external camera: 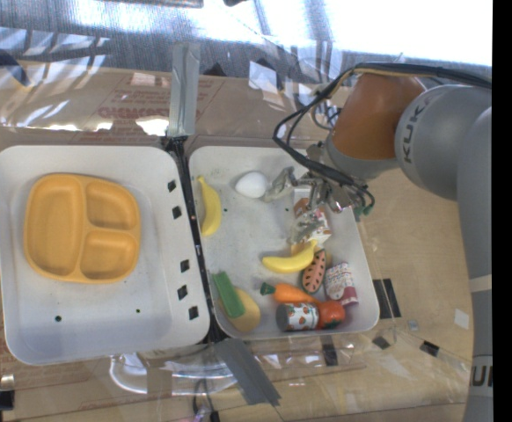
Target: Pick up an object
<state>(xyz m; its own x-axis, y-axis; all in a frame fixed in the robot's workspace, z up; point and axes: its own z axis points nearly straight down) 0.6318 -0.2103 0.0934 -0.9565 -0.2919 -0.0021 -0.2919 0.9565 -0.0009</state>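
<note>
The tool (313, 202) hangs low in the right bin (238, 163); I cannot tell its opening or grip

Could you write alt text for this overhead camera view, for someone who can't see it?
A grey robot arm with an orange band reaches from the right, its end effector low over a right-hand white bin of toy food: two bananas, a white egg, a carrot. The left bin holds a yellow divided plate.
</note>
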